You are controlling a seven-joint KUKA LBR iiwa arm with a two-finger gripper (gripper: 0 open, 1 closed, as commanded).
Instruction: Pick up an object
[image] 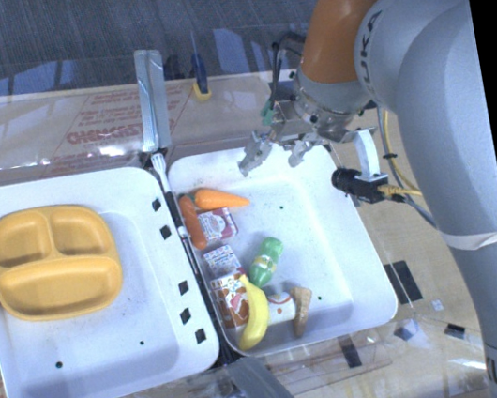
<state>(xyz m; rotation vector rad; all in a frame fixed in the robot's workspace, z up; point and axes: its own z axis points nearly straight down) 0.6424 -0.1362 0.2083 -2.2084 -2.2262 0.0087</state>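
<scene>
My gripper (pixel 273 155) hangs over the far edge of the right bin (pixel 330 227), its two fingers spread apart and nothing between them. Below and left of it lies an orange carrot (pixel 220 198) by the bin's far left wall. Along that left wall sit a red packet (pixel 215 225), a small printed packet (pixel 221 261), a green bottle (pixel 265 261), a yellow banana (pixel 256 316) over a red-labelled item (pixel 234 308), and a brown piece (pixel 300 309).
The left bin (pixel 86 355) holds a yellow divided plate (pixel 52 260). A metal divider strip (pixel 152 101) rises between the bins at the back. The arm's grey body (pixel 433 113) covers the right side of the bench.
</scene>
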